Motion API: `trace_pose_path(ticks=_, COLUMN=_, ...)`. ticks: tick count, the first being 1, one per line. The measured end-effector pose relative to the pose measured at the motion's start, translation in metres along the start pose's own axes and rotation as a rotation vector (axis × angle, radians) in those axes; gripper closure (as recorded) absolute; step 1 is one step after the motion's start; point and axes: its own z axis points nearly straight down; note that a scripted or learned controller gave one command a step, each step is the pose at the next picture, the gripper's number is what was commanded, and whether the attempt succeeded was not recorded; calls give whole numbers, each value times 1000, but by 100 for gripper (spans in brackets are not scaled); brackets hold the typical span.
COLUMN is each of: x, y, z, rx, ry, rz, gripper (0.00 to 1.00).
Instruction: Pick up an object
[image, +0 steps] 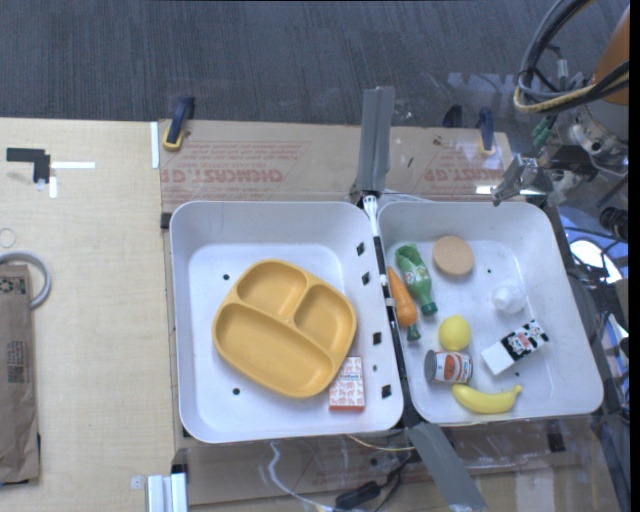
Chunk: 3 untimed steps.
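Banana (486, 398), near can (449, 367), right bin (560, 250)

At the upper right of the frame the arm (600, 70) is cut off by the top and right edges, its gripper (520, 180) too small and cluttered to read, while a brown paper bag (15, 370) runs off the left edge.

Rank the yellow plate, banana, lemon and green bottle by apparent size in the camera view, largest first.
1. yellow plate
2. green bottle and banana: they look about alike in length, so I won't rank them.
3. lemon, smallest
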Motion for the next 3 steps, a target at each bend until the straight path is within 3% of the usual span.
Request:
trace_pose_path(ticks=1, x=-64, y=18, z=76, rx=-2, ry=-2, rz=-260, gripper=0)
trace_pose_path(ticks=2, x=-65, y=19, z=66, rx=-4, ry=-5, rz=-262, gripper=100)
trace_pose_path(ticks=3, x=-65, y=18, z=47, rx=-4, ry=-3, rz=-177, gripper=100)
